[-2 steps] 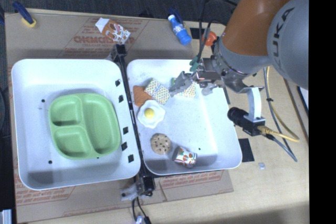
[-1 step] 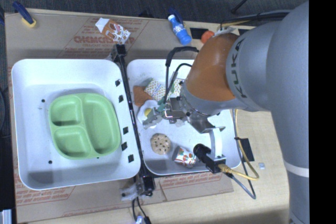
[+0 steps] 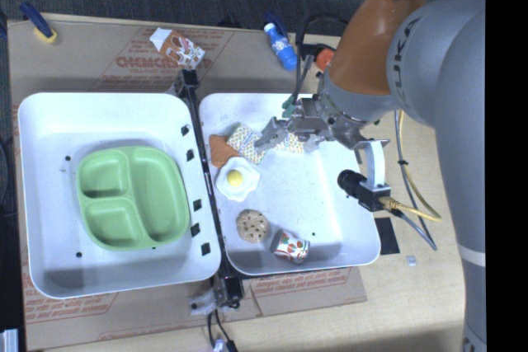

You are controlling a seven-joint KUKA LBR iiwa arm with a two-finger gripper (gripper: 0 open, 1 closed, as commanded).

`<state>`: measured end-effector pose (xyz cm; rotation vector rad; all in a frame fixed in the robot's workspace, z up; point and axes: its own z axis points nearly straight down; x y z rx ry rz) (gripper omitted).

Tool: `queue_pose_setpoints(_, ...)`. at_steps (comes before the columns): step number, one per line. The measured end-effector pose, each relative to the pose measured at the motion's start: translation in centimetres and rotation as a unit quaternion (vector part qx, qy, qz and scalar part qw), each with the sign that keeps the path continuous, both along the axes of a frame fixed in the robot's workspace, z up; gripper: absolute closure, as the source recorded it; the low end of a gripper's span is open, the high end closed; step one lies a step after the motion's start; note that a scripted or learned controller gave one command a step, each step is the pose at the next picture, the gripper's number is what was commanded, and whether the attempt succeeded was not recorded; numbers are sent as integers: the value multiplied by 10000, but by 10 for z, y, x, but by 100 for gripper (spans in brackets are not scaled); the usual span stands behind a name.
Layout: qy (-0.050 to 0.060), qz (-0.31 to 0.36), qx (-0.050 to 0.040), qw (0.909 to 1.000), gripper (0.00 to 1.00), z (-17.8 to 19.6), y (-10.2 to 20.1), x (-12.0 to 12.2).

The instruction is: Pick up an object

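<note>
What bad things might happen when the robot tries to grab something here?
The gripper sits over a patterned packet that lies flat and may slip away. The orange piece and fried egg toy crowd close beside it, so they might get bumped or grabbed by mistake.

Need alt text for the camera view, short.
The arm reaches in from the right, its gripper low over a patterned packet at the back of the right bin, which also holds a fried egg, a cookie and a small cup. The left bin holds a green divided tray.
</note>
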<state>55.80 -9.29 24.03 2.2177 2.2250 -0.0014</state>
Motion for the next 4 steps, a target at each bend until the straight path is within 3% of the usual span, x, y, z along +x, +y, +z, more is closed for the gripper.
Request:
queue_pose_setpoints(1,3,13,10,10000,0,40,62,-67)
queue_pose_setpoints(2,6,22,2,10000,0,24,73,-81)
queue_pose_setpoints(3,23,24,3,10000,0,-49,134,-82)
queue_pose_setpoints(4,10,32,4,10000,0,-148,220,-53)
